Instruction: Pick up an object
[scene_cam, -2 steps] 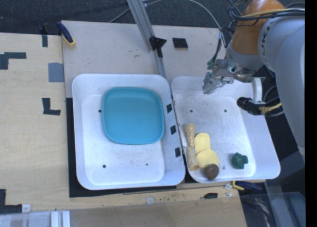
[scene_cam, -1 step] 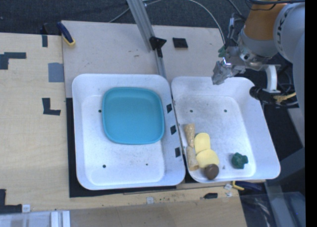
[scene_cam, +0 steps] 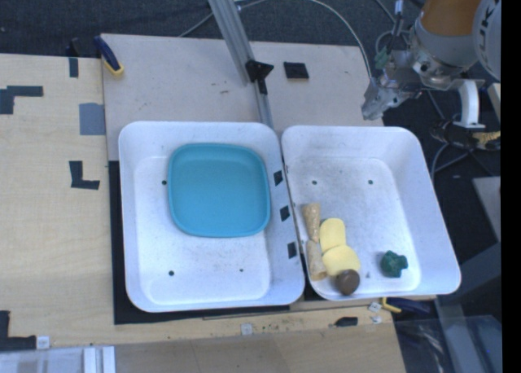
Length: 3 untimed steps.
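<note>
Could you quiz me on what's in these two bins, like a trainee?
1. True or false: the blue plate lies in the left bin.
2. Which thing lies nearest the right bin's lower right corner? A) green object B) yellow object C) brown object
3. Fill in: the gripper hangs above the right bin's ___ edge.

Key: 1 true; 2 A; 3 far.

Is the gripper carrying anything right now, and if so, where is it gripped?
Nothing is held. The gripper hangs above the right bin's far rim, with no object at its fingers; the objects lie at the bin's near edge.
</note>
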Each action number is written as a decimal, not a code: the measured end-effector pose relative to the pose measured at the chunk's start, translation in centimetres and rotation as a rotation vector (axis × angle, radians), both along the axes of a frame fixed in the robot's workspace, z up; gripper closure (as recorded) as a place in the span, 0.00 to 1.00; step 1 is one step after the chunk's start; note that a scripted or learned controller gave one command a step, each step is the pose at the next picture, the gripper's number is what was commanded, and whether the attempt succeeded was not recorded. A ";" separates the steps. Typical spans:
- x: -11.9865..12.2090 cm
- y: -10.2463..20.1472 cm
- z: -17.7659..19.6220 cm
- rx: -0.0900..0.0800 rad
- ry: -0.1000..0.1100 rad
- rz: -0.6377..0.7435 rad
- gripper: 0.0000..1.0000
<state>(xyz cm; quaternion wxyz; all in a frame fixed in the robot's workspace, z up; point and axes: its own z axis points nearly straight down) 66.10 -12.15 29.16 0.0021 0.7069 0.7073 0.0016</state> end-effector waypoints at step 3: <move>-4.2 13.7 -5.0 0.001 0.007 0.003 1.00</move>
